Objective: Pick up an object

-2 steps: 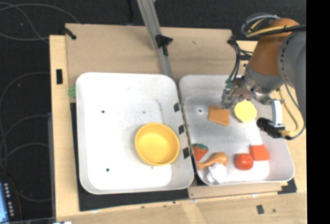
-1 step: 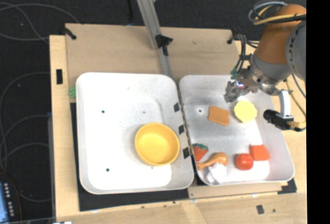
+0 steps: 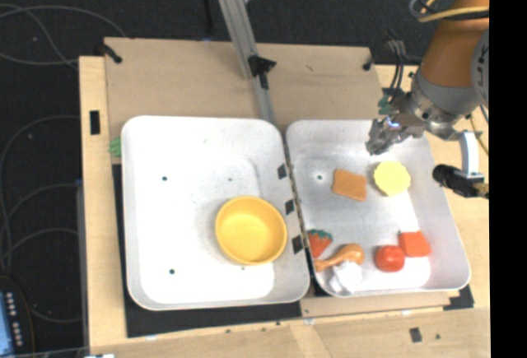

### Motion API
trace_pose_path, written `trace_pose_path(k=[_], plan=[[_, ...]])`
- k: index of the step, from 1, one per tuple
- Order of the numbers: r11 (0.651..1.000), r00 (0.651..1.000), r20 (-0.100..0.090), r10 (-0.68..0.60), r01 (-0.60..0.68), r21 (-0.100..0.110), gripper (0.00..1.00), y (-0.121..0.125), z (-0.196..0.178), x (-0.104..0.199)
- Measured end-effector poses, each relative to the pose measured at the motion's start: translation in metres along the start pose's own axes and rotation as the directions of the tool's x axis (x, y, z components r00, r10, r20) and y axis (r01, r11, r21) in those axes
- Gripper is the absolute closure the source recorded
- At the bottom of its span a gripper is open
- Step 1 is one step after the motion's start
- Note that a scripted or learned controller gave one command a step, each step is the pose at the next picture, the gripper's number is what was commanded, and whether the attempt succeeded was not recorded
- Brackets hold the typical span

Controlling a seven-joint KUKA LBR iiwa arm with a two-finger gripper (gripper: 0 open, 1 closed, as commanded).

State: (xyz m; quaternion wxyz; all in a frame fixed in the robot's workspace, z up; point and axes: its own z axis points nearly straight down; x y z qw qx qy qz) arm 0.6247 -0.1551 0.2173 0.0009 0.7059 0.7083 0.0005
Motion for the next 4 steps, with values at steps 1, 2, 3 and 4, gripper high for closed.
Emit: trace_pose_path(k=[1, 2, 3, 4], plan=[[1.0, 1.0, 0.0, -0.001, 0.001, 0.0, 1.0, -0.005, -0.043, 0.001], [1.0, 1.0, 0.0, 0.001, -0.001, 0.001, 1.0, -0.011, -0.038, 0.04], [1.0, 1.0, -0.001, 0.0, 0.0, 0.002, 1.0, -0.016, -0.042, 0.086], [1.0, 1.0, -0.001, 0.0, 0.0, 0.001, 1.0, -0.035, -0.034, 0.141]])
